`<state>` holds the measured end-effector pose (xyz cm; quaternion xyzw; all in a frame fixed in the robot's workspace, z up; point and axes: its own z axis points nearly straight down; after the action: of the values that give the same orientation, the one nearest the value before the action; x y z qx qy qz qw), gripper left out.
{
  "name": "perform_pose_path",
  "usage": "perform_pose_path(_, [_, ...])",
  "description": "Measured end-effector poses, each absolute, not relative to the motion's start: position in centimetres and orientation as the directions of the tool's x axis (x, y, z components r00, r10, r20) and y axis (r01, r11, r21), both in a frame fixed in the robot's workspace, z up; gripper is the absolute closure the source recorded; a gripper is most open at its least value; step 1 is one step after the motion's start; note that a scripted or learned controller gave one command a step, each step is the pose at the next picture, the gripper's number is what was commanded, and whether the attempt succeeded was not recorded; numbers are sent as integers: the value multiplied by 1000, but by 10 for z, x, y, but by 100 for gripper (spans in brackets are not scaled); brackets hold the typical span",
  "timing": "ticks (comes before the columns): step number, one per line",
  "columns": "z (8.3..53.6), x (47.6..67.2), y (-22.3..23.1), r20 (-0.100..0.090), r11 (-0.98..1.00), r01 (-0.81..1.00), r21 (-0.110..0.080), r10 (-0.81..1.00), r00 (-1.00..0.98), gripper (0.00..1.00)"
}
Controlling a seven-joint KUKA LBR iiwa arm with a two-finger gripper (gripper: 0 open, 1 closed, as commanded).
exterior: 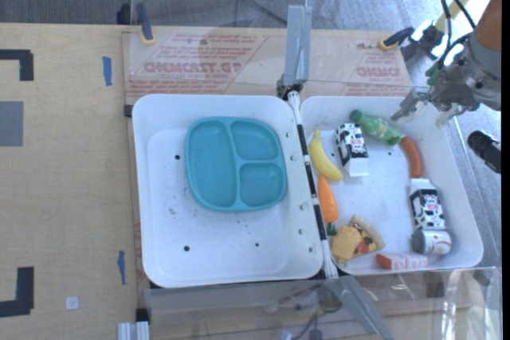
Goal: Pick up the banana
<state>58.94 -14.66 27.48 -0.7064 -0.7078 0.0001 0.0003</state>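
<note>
Metal fingers (410, 103) of the end effector (426, 103) hang spread apart above the far right corner of the right bin (466, 203), grasping nothing; the grey arm (486, 52) reaches in from the right edge with yellow and black cables looped above it. Just below and to the left of the fingertips lies a green bottle (377, 127), tilted across the bin's far side. Beside that stands a small black-and-white carton (351, 146), and to the right of the bottle an orange-red sausage (413, 157) lies lengthwise. The banana (323, 158) rests well apart from the end effector, along the left wall of the right bin, curved, with its tip pointing away from the camera. A carrot (327, 199) lies just nearer the camera than the banana, against the same wall. Near the front of the bin sit a yellow toy sandwich (355, 239), a red block (402, 260), a second black-and-white carton (428, 207) and a small can (434, 241). The left bin (159, 251) holds a teal divided plate (235, 163). Both bins sit on the wooden bench (64, 171).
</note>
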Motion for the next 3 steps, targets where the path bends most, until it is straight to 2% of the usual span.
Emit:
perform_pose_path(1, [127, 531, -95, 0, -511, 860, -5, 860, 511, 0])
perform_pose_path(2, [90, 573, -100, 1, -235, 972, 7, 972, 235, 0])
perform_pose_path(3, [89, 620, -119, -7, 381, 924, 9, 924, -381, 0])
